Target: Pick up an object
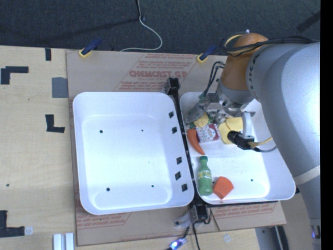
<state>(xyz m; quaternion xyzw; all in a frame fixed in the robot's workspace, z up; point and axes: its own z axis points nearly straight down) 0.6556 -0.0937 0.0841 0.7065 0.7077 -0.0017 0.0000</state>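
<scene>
Two white bins side by side on a cardboard sheet [151,72]. Left bin [88,113]: bare white floor with a few small dark dots.

Right bin [270,186]: cluster of small things in its far left part, near the divider between the bins.
- Orange carrot-shaped piece [195,141], slim and tapered, lying against the left wall at a slant.
- Red-and-white packet [207,133] just right of the carrot, touching or nearly so.
- Yellow pieces [232,125] on the packet's right; another yellow bit at its far side.
- Green bottle [204,176], lighter cap toward the far side, lying along the left wall near the front corner.
- Orange-red block [222,187], angular, just beside the bottle at the front edge.

Gripper [208,112] low over the far end of the cluster, above the packet and yellow bit. Metal parts crowd together there; cannot tell how its jaws stand or whether anything is between them. Grey arm and orange band above it cover the bin's far right corner.
</scene>
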